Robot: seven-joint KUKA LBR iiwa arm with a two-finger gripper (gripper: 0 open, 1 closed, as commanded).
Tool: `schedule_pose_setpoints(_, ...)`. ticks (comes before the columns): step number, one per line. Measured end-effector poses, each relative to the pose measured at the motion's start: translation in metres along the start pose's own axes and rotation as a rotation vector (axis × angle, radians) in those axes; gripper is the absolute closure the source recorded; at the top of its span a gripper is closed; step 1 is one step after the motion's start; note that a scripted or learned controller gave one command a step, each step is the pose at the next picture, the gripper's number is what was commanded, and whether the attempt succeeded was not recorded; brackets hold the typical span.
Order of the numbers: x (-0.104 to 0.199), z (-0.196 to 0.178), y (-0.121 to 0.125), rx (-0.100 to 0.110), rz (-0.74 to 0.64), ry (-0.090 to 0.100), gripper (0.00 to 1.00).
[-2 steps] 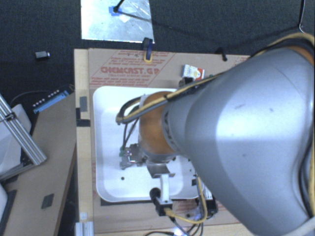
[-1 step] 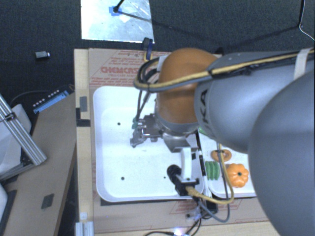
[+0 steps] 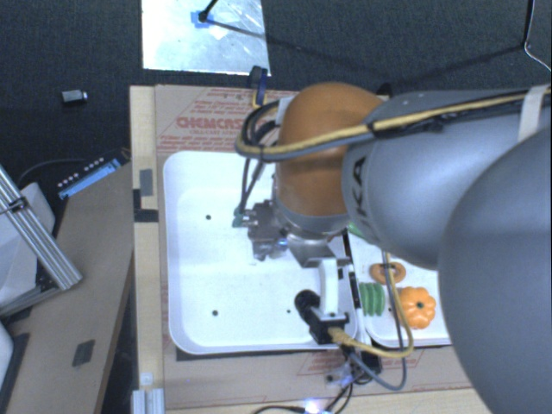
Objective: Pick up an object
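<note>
My gripper hangs over the middle of the left white bin, just under the orange wrist band; its fingers are hidden from this angle. In the right bin, mostly covered by the arm, lie an orange pumpkin-shaped toy, a green ribbed piece and a small orange ring-shaped piece. I see nothing between the fingers.
The big grey arm covers most of the right bin and the right side of the view. Both bins rest on a brown cardboard sheet. A silver metal frame stands on the bench at the left.
</note>
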State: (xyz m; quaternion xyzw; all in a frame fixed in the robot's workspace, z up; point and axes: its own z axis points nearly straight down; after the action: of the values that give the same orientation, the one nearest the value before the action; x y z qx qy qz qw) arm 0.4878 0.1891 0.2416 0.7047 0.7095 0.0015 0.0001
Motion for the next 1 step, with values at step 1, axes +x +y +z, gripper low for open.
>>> schedule_pose_setpoints(1,0.0145,-0.0860,0.0204,-0.008,0.001,0.002,1.00)
